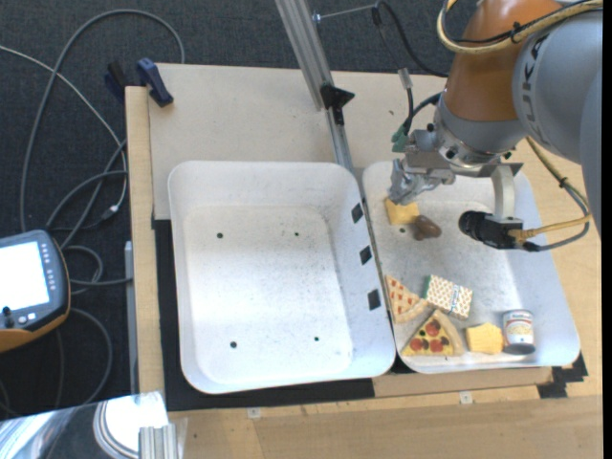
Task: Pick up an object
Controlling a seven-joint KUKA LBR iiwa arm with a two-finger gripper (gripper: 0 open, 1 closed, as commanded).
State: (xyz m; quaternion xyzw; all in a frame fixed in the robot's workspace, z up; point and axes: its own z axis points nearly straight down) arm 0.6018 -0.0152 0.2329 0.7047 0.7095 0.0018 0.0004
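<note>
Toward two o'clock from the bench's middle, the gripper [405, 187] is seen hanging low over the far end of the right bin [555, 285], below the arm's orange band [497, 46]. Whether anything is held cannot be told, and the spread of the jaws cannot be told either, since the tips are crowded against a yellow block [402, 212] that lies directly beneath them. A small brown lump [426, 227] is found touching that block at its four o'clock side. At six o'clock from the gripper, well apart from it, a group of things is laid along the bin's near end: a pizza slice [404, 297] close to the wall between the bins, a second pizza slice [432, 337] just below it, a dotted cracker [448, 295] between them and to the right, a yellow cheese cube [485, 338], and a small can [519, 329] at the three o'clock end of the row. The left bin [191, 189] is seen at nine o'clock from the gripper.
</note>
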